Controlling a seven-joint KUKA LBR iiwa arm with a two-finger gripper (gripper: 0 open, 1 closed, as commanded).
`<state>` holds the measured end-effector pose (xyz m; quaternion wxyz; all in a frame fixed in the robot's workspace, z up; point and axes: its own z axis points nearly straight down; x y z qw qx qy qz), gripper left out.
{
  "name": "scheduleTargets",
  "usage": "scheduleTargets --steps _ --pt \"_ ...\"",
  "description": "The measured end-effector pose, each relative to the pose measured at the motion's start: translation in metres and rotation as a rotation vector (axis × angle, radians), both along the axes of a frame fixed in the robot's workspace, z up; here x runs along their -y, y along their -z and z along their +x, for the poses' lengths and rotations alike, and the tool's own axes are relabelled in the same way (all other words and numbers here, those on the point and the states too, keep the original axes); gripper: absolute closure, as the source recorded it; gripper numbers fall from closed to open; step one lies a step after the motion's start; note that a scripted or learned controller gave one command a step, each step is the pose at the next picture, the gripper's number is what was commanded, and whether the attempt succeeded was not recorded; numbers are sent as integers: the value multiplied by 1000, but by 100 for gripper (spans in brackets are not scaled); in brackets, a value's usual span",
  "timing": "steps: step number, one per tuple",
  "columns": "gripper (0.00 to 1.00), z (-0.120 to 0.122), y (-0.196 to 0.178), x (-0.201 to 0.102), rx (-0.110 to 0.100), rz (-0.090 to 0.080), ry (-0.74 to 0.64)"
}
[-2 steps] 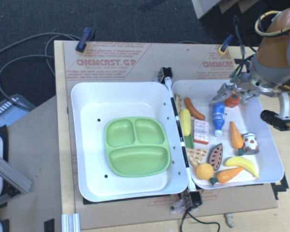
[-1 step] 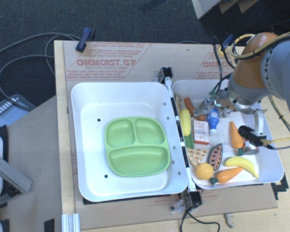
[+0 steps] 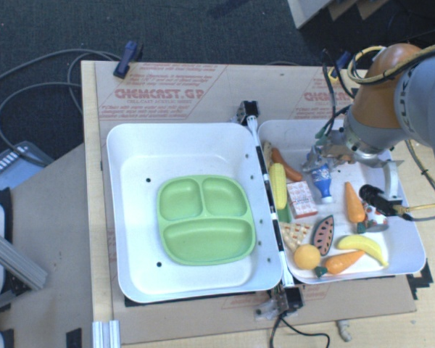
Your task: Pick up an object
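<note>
The gripper (image 3: 325, 164) hangs over a blue-capped tube (image 3: 322, 182), grip state unclear, with one corn cob (image 3: 278, 185) left of it, two carrots (image 3: 354, 202) and one banana (image 3: 364, 247) below it, and one green plate (image 3: 204, 219) far left.

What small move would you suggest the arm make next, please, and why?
Probably a short, straight descent. The gripper hangs over the right bin, just above a small blue and white item with a red and white box close beside it, so going straight down seems least likely to catch that neighbour.
</note>
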<state>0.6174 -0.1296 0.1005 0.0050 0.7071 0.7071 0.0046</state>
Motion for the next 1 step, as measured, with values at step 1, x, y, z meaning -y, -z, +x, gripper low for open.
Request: scheduleTargets --steps 1 --pt "100 -4 -85 -96 -12 2 -2"
